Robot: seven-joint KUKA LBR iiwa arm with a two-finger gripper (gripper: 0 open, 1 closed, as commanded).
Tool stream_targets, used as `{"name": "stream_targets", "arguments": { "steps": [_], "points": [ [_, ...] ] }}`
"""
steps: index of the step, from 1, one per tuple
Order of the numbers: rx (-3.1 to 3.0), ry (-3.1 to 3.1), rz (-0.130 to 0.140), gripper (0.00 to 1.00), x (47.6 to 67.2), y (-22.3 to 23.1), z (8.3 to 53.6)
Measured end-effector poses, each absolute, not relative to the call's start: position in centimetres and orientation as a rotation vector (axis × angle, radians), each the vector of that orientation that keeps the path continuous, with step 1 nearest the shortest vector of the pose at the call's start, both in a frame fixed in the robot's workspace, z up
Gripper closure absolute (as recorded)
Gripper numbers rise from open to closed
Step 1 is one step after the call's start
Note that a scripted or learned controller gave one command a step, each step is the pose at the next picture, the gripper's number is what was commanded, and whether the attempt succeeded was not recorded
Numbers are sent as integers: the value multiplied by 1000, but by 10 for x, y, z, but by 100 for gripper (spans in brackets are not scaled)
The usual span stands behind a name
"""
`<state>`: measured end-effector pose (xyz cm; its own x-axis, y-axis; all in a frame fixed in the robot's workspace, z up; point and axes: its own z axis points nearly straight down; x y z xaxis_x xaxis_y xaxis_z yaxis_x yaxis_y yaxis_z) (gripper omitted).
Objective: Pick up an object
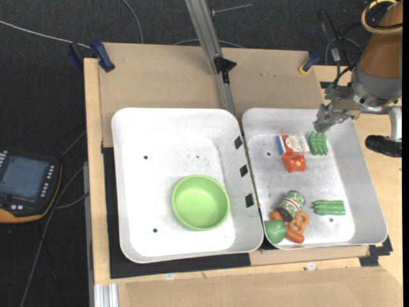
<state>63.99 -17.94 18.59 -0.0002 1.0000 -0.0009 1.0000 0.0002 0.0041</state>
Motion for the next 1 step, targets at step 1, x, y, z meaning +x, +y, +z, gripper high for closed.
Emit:
{"name": "stream_targets", "arguments": {
  "steps": [1],
  "points": [
    [2217, 2218, 6, 100, 637, -178, 249]
  ]
}}
